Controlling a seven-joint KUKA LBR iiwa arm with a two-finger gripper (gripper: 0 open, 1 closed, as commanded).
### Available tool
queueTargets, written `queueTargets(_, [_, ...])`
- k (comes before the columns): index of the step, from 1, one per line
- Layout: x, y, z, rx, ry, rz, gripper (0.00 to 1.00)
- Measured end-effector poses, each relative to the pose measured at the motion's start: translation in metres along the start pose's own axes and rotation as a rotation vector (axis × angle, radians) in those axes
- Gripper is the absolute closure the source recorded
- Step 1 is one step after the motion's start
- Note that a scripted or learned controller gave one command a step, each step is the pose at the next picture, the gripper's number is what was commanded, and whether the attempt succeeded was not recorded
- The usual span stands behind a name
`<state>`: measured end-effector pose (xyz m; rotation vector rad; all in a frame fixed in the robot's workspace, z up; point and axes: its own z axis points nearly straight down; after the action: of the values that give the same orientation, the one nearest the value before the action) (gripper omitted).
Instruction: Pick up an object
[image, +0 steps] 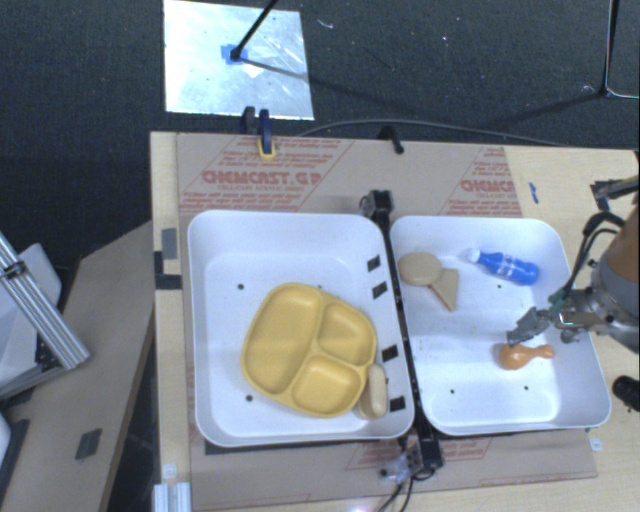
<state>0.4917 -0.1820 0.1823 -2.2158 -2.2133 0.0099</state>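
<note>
The arm reaches in from the right over the right bin (575, 400), its gripper (545, 325) low above the bin floor near the right wall; whether the claw is released or clenched cannot be told from this slant. Just below and left of it lies a small orange toy drumstick (522, 354), close to the gripper, with nothing visibly clamped on it. Farther back in the same bin rest a blue bottle (506, 265) and a tan wooden paddle (430, 274). The left bin (225, 250) holds a yellow divided tray (305, 350), with a beige oblong piece (375, 391) touching its lower right edge.
</note>
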Motion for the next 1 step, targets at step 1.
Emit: queueTargets(1, [0.0006,0.0032,-0.0063,-0.012,-0.003,-0.004,0.00])
